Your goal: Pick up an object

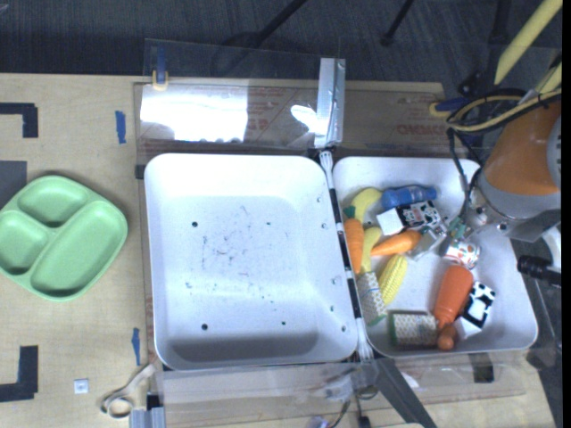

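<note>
In the right bin (522,333), the gripper (449,234) hangs low over the upper middle of the pile, and whether it is apart or together I cannot tell. Nearest to it is the small red-and-white can (461,254), just below and a little right, so close that touching or apart is unclear. Further below lies the big carrot (451,298), its long axis running nearly up and down the view, tilted slightly. To the left lies a smaller carrot (396,243), long axis nearly crosswise, with the corn (393,276) under it. My guess is that the can is the likeliest target. The arm (525,163) comes in from the upper right, orange band above the wrist, slanting down-left into the bin.
</note>
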`<state>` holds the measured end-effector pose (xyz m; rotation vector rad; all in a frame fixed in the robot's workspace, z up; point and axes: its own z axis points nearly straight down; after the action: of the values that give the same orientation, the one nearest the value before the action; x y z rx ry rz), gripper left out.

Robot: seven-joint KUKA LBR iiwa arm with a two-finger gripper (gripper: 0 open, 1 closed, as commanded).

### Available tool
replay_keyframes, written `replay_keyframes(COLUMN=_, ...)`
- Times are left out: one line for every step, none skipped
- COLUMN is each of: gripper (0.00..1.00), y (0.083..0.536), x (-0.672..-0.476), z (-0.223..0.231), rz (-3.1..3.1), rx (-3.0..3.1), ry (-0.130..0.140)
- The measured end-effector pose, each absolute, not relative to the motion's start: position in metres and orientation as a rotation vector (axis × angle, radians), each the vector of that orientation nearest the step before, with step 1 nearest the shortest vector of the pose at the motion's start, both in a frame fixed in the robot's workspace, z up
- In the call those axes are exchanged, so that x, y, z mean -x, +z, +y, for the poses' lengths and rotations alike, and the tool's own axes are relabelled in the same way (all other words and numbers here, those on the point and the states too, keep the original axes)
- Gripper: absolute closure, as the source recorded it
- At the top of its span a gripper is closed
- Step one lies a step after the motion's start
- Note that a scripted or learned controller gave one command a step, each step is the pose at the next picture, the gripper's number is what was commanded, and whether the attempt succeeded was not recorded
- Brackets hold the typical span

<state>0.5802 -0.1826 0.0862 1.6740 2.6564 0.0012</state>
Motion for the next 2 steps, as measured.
replay_keyframes(gripper=0.00, y=0.087, x=-0.594, z=-0.110, rz=2.876, rx=-1.258, ry=0.000)
replay_keyframes(gripper=1.00, y=0.098, x=-0.593, z=-0.117, rz=2.868, rx=-1.265, ry=-0.015)
